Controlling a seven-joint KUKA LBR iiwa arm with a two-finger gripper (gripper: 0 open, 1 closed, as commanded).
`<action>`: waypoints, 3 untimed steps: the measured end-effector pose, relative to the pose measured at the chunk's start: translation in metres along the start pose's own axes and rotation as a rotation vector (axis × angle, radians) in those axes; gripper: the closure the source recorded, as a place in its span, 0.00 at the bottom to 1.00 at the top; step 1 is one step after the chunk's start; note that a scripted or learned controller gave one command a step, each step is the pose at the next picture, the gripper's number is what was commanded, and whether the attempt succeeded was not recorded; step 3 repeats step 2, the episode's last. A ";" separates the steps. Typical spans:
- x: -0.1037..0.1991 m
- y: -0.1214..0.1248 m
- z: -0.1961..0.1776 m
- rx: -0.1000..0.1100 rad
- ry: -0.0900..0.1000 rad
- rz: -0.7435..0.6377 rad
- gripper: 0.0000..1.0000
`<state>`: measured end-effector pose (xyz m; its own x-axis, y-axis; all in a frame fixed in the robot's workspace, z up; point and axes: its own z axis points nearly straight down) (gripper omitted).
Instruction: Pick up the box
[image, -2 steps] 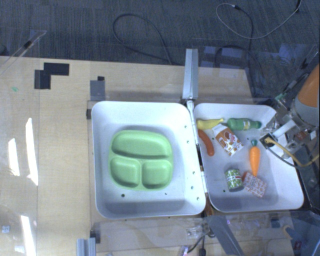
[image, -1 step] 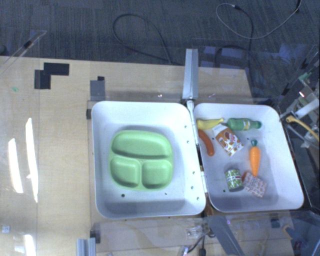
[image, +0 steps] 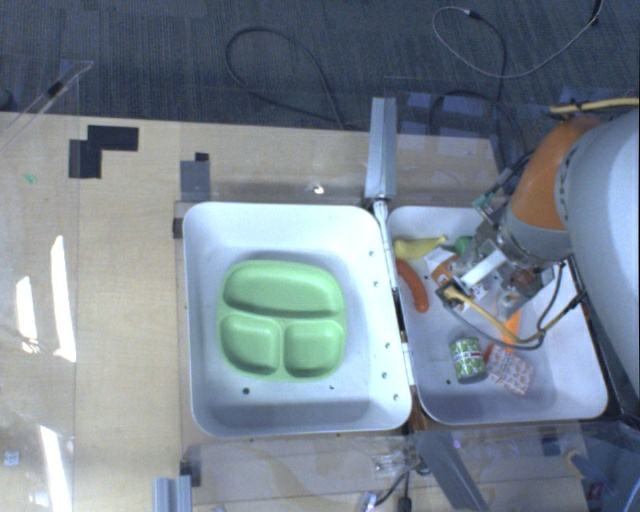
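The tool (image: 462, 290) hangs low over the right bin (image: 570, 400); its opening cannot be told. The patterned box (image: 511, 372) lies near the bin's front edge beside a green can (image: 466, 358), labels unreadable.

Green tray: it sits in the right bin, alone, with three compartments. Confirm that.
Not right. The camera view shows the green tray in the left bin, not the right one. It does sit there alone and has three compartments. The right bin holds the small items, with the gripper over them.

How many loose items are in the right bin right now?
5 visible: banana, hot dog, can, box, small green piece. The gripper may hide others.
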<state>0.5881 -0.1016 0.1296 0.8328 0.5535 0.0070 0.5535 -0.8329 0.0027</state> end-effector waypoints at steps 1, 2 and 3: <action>-0.075 0.018 -0.045 0.001 -0.005 0.013 0.00; -0.078 0.073 -0.146 -0.001 -0.005 0.056 0.00; -0.078 0.073 -0.146 -0.001 -0.005 0.056 0.00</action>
